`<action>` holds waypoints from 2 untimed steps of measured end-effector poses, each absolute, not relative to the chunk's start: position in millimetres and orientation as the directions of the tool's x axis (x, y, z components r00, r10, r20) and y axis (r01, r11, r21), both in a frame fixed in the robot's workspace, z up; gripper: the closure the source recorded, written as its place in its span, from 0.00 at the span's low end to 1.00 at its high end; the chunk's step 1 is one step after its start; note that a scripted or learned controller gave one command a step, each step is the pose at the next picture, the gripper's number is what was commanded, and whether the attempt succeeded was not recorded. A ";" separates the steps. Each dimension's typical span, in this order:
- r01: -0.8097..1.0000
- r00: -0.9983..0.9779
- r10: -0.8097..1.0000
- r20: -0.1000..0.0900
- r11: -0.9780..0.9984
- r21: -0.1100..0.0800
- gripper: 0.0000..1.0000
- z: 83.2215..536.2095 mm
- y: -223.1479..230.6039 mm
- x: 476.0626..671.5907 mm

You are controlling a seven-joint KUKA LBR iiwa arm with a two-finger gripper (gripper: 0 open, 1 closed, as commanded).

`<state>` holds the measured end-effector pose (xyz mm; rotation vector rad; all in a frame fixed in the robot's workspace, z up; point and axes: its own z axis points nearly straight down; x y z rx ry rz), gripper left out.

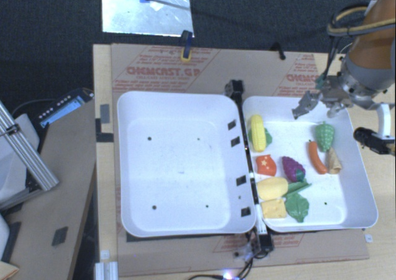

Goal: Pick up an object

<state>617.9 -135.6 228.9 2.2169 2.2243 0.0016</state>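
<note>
One yellow corn cob [257,132], green-husked, upright.

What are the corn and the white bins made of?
The corn looks like toy plastic: smooth, evenly bright yellow, slightly shiny. The bins seem to be thin moulded plastic, judging by their glossy white walls and rounded corners. The view cannot confirm either for sure.
</note>
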 end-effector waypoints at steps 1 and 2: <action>1.000 -0.006 1.000 0.000 0.006 0.005 1.00 240.4 -135.4 618.9; 1.000 -0.012 1.000 0.002 0.012 0.001 1.00 206.6 -51.1 638.2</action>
